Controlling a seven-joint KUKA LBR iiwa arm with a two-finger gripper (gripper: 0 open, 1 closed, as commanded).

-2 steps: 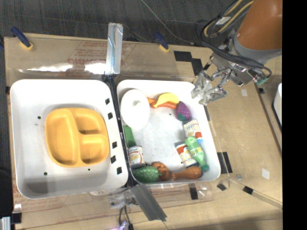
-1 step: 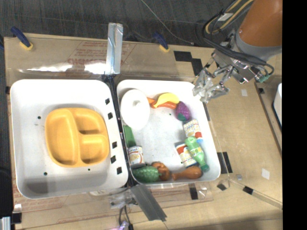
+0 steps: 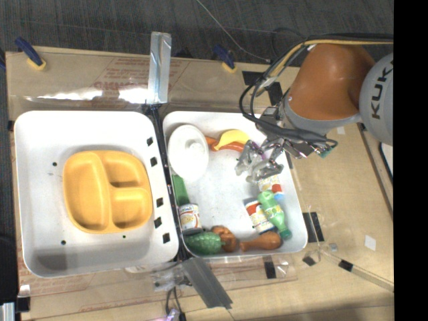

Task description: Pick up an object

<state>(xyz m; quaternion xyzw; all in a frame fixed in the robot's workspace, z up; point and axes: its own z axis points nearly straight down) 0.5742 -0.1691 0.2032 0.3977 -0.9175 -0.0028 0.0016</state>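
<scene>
My gripper (image 3: 259, 162) hangs over the right side of the right bin (image 3: 221, 199), below the orange band of the arm (image 3: 328, 79). Its metal fingers point down over bare bin floor, just above a small white bottle (image 3: 271, 184). Right below lie a green bottle (image 3: 274, 212) and a red-and-white bottle (image 3: 257, 218). A yellow banana-like toy (image 3: 231, 139) lies at the bin's far edge, left of the gripper. A white bowl (image 3: 187, 151) sits in the bin's far left corner. I see nothing between the fingers.
The left bin (image 3: 40, 246) holds a yellow divided plate (image 3: 107, 189). Along the right bin's near edge lie a green vegetable toy (image 3: 202, 243), a brown drumstick (image 3: 251, 241), a small labelled can (image 3: 189, 216) and a green bottle (image 3: 179, 189) by the left wall.
</scene>
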